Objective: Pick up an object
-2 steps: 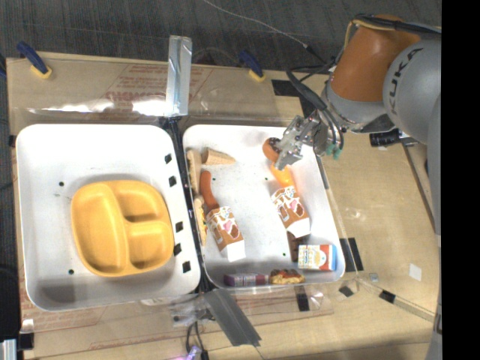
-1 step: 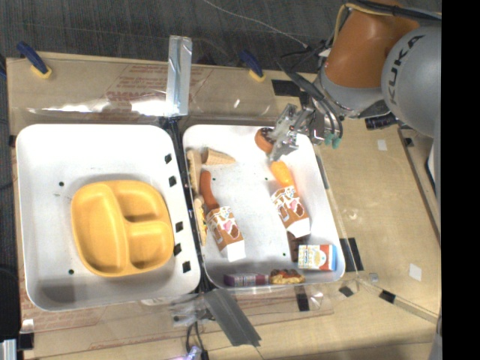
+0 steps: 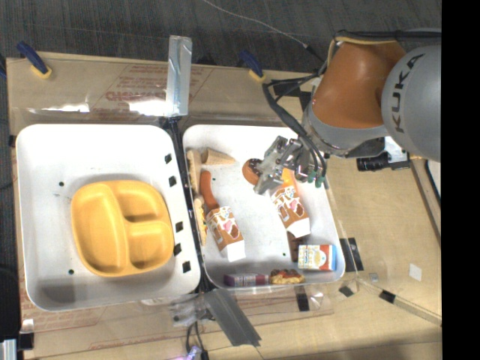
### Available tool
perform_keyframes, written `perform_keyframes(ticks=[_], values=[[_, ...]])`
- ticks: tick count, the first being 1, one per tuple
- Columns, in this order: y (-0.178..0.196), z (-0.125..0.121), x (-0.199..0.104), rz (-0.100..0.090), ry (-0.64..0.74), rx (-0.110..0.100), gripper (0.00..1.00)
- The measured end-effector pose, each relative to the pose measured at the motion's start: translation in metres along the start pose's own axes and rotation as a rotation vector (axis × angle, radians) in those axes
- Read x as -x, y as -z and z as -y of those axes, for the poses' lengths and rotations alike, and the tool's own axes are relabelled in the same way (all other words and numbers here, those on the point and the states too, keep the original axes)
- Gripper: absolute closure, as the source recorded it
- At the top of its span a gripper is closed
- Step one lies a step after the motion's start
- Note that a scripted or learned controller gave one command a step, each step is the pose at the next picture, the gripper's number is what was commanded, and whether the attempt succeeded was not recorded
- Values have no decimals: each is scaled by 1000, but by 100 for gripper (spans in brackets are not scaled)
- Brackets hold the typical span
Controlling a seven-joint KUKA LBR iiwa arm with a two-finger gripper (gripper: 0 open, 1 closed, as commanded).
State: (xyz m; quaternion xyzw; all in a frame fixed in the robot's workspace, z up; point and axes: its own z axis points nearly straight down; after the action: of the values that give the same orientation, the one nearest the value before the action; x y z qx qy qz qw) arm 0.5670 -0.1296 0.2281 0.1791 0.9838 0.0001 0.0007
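Arm reaches in over the right bin (image 3: pixel 330 208). Gripper (image 3: pixel 271 172) sits low at the bin's upper middle, between a brown round object (image 3: pixel 251 171) and the upper carton (image 3: pixel 290 208). Cannot tell its opening, or whether anything is held; the wrist hardware blocks the view. Likely target: the carton, just below the gripper, possibly touching. To do this well: centre over the carton's narrow width, descend straight, close firmly, lift slowly. Yellow tray (image 3: pixel 120 223) lies in the left bin (image 3: pixel 37 148).

Yellow plastic compartment tray (image 3: pixel 120 227) in white left bin (image 3: pixel 30 201); orange-and-brown printed cartons (image 3: pixel 225 231), orange round toy (image 3: pixel 250 171) in white right bin (image 3: pixel 259 220); tan counter (image 3: pixel 390 261).
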Motion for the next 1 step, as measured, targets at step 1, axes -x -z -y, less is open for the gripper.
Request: perform_keyframes(ticks=[1], values=[[11,-1,1,2,5,-1,100]])
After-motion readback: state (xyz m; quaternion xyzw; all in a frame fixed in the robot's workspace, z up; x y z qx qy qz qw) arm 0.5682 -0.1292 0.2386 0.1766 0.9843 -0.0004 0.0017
